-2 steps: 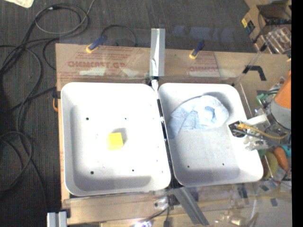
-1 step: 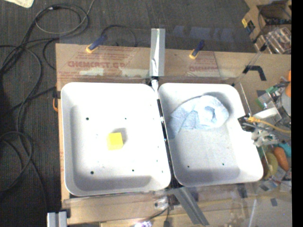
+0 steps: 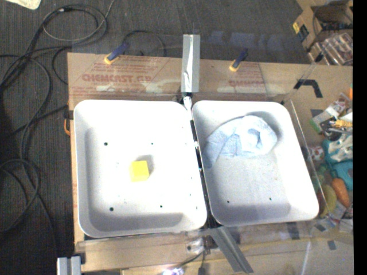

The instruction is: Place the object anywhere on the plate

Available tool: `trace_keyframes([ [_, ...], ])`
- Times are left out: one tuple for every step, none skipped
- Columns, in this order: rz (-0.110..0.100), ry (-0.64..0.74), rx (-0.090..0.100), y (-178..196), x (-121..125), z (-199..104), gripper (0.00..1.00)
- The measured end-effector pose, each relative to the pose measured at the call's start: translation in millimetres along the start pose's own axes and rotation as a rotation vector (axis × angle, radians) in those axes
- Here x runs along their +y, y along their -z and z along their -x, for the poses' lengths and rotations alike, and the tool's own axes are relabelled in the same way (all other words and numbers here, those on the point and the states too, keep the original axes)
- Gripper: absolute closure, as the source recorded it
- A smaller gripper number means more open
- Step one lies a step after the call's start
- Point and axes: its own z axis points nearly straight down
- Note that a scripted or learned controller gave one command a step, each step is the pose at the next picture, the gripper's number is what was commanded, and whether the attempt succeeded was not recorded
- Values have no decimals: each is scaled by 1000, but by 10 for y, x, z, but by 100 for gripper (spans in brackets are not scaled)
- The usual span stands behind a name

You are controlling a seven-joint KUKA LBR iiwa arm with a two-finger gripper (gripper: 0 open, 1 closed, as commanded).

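Note:
A small yellow block (image 3: 140, 171) lies flat on the floor of the left white bin (image 3: 92, 119), a little left of that bin's middle. A pale blue and white plate (image 3: 243, 140) rests in the right white bin (image 3: 287, 205), toward its back half, with its rim close to the back right corner. The block and the plate are well apart, with the wall between the two bins lying between them.
A metal post (image 3: 190, 70) stands behind the seam of the bins. Two clamps (image 3: 116, 53) (image 3: 238, 60) grip the cardboard backing. Coloured clutter (image 3: 338, 153) crowds the right side of the bench. Cables (image 3: 34, 96) loop on the floor at the left.

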Motion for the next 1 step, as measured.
trace_keyframes([
  [-2,-14,0,256,-5,2,100],
])
